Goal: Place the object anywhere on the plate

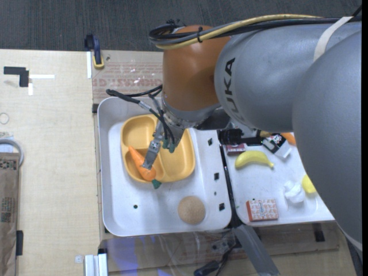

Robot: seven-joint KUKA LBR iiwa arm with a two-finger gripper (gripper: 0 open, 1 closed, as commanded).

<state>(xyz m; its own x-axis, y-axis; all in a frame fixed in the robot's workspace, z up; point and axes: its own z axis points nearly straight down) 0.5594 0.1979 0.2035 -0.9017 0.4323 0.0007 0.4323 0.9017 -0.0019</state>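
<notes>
On the glossy yellow plate (172,160), tapered orange carrot (140,163), pincer (149,161) touching

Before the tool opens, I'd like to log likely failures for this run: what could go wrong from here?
1. The small orange carrot lies at the yellow plastic plate's left rim, so it might roll or tip off onto the left white bin's floor.
2. The tool sits right on the carrot; rising, it may drag it off the plate.
</notes>
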